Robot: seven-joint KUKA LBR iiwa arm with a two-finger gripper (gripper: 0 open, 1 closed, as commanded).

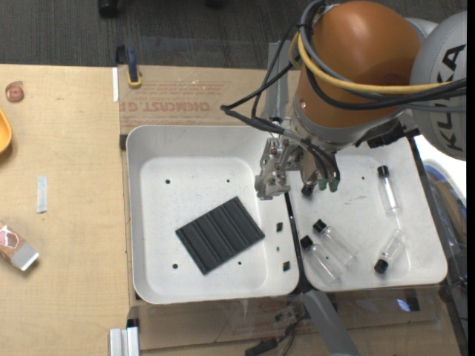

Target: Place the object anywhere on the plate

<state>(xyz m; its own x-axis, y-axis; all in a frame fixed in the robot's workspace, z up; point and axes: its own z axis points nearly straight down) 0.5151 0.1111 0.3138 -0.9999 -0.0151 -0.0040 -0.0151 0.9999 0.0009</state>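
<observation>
End effector [286, 178] above bin divider, near plate [220, 233]

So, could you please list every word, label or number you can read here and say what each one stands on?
"KUKA", partly cut off at the edge, on the grey arm.
Red print on the cardboard sheet behind the bins, upside down; it seems to read "CHEMCAST", the smaller line is too blurred.
No readable marks on the vials or the dark ridged plate.

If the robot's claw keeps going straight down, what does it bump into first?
Probably the white rim where the two bins meet. The gripper hangs over it, though depth is hard to judge; the dark ridged plate lies off to the side.
</observation>
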